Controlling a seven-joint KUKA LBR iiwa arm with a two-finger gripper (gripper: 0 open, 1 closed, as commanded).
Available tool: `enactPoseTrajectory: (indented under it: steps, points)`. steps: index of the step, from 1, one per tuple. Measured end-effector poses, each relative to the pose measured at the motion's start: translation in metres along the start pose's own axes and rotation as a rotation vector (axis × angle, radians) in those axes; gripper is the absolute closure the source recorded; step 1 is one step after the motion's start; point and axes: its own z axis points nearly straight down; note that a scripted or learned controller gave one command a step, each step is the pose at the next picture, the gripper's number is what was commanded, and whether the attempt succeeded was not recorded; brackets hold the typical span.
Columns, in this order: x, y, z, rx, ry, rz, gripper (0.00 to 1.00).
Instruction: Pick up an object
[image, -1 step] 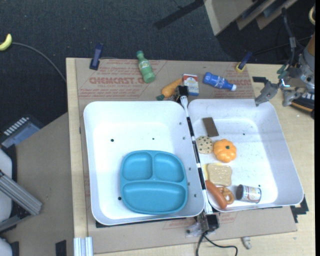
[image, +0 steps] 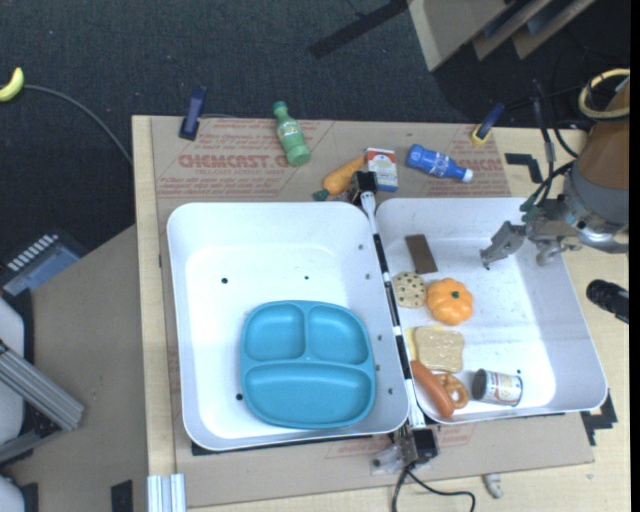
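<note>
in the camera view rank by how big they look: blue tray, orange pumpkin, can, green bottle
1. blue tray, by far the largest
2. green bottle
3. orange pumpkin and can look about alike, so I would not rank them

Lab: white bins (image: 200, 250), toy food (image: 449, 300)

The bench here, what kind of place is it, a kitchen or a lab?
Most likely a robotics lab: the bench bears two white bins, toy food such as an orange pumpkin, and a robot gripper reaching in.
</note>
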Motion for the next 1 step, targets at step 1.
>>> enactPoseTrajectory:
  steps: [1]
  points:
    - [0.0573,-0.0166,0.0447,0.000,0.001,-0.001,0.00]
